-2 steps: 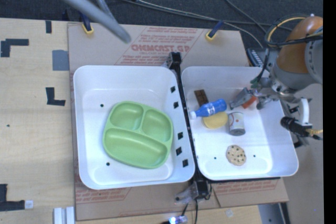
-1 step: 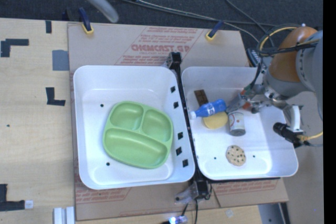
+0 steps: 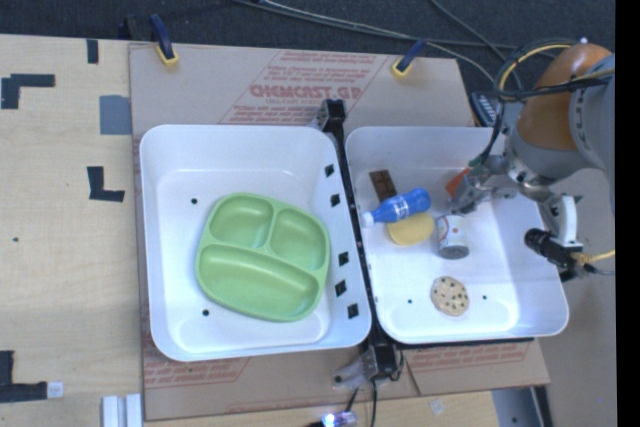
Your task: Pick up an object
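Two bins side by side on the desk (image 3: 60, 245). In the left bin (image 3: 160, 165), a divided plate (image 3: 264, 257). In the right bin (image 3: 520, 310): a bottle (image 3: 398, 208) just behind a round piece (image 3: 410, 231), a cookie (image 3: 450, 296) nearest the front, the hand (image 3: 455, 227) just right of the bottle.

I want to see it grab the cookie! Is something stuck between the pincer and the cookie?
Yes. The small grey can sits right under the pincer, in the right bin, with the cookie further toward the front.
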Robot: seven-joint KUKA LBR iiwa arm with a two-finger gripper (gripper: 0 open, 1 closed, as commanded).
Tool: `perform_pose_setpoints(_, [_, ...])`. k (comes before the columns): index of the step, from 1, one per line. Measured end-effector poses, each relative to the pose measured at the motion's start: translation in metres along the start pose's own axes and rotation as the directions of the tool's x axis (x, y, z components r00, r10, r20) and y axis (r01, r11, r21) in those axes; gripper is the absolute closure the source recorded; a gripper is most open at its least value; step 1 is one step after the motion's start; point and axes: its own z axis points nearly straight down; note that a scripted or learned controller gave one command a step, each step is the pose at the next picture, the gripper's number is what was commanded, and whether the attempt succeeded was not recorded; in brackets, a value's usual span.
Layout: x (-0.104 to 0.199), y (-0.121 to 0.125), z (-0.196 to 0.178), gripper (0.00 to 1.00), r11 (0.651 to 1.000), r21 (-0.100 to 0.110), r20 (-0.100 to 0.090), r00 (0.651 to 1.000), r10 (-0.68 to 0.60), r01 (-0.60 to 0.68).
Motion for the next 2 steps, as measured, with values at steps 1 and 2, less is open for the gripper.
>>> perform_pose_setpoints(1, [-0.007,-0.005,-0.049,1.0,1.0,0.002,-0.004,1.0,0.002,-0.002])
perform_pose_setpoints(2, [-0.007,-0.003,-0.102,1.0,1.0,0.001,-0.004,1.0,0.001,-0.001])
